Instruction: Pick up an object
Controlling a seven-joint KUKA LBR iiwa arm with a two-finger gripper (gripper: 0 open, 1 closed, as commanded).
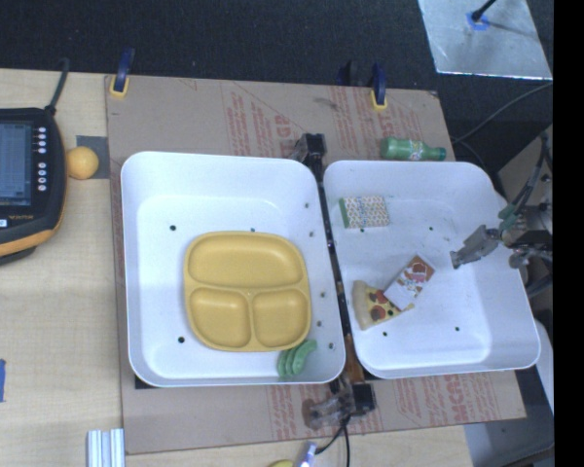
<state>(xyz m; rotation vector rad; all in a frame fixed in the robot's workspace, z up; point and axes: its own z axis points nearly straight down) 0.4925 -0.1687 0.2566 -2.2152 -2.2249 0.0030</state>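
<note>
White right bin, end effector rimward

The two white bins look like smooth, slightly glossy plastic; the yellow divided tray is matt plastic; the board beneath is rough brown cardboard with red print; the bench shows pale wood grain; the green bottle looks glossy plastic.

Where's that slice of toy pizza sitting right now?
The pizza slice lies in the right-hand bin, near its left wall, touching a small red-and-white packet.
</note>
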